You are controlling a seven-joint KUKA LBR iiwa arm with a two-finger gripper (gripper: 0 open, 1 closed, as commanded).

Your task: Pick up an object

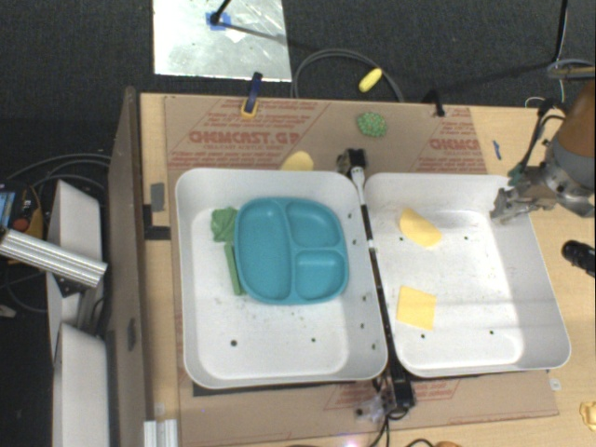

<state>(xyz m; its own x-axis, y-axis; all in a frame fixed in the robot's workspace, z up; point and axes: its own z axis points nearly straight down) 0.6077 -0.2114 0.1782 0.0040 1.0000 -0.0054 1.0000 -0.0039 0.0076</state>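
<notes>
Wrist and gripper (507,203) sit at about three o'clock in the camera view, reaching in from the right edge and poised over the upper right rim of the right bin (535,277). My arm comes in tilted, its orange band near the two o'clock corner, the grey end piece pointing left toward the bin's interior — whether I am spread wide or pinched narrow, I cannot tell from this angle. Nothing shows between my tips.

Inside the right bin, a rounded yellow piece (420,228) lies toward eleven o'clock of that bin, well apart from me, and a flat yellow square (415,307) rests nearer the bin's seven o'clock side, just beside the divider.

In the left bin (200,343), a blue divided tray (291,250) fills the middle, with a green leafy item (226,240) tucked against its nine o'clock edge, partly under it.
</notes>
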